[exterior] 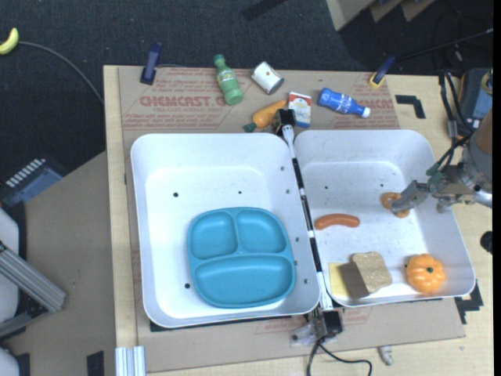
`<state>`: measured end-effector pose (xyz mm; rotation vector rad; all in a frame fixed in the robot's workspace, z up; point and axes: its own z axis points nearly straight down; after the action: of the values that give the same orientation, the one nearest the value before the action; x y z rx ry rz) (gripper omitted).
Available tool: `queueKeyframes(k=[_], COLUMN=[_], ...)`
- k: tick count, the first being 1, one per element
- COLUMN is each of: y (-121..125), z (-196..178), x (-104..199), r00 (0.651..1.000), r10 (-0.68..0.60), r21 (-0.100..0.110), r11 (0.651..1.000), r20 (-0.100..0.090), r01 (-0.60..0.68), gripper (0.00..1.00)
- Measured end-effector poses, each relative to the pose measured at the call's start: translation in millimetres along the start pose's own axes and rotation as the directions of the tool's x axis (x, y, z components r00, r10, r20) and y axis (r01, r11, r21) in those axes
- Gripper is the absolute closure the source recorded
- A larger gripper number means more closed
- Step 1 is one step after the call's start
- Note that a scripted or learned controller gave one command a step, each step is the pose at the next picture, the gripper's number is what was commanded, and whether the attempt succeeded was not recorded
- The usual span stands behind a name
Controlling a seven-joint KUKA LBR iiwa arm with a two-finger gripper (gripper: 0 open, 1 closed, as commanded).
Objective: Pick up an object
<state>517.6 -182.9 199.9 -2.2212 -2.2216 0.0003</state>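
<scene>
Gripper (pixel 401 202): in right bin, near its right wall, reaching in from the right; tip low over bin floor. Can't tell how the tip is set, too small & dark.
Small orange piece (pixel 389 200): on right bin floor, right at the gripper tip, touching or partly under it; can't tell if it's gripped.
Sausage (pixel 337 222): reddish-orange, lying flat near the bins' shared edge, left of & a bit below the gripper, apart from it.
Sponge (pixel 366 274): tan/brown block w/ yellow edge, front of right bin, below-left of gripper, well apart.
Pumpkin (pixel 425 273): orange, front-right corner of right bin, below the gripper, just right of the sponge.
Right bin (pixel 352 151): white, shallow.
Left bin (pixel 211 167): white; holds blue divided plate (pixel 240 255) towards its front.
Bench behind bins: green bottle (pixel 228 81), white can (pixel 267 77), blue bottle (pixel 343 103), small carton (pixel 299 109).
</scene>
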Motion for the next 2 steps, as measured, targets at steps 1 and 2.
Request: queueKeyframes(k=[1, 2], y=[50.7, 48.9], z=[76.9, 115.9], x=[-7.5, -18.7], r00=[1.000, 1.000], r10=[-0.001, 0.001], r21=[0.001, 0.003], r11=[1.000, 1.000], r20=[0.000, -0.001], r01=[0.001, -0.001], gripper=[0.00, 0.00])
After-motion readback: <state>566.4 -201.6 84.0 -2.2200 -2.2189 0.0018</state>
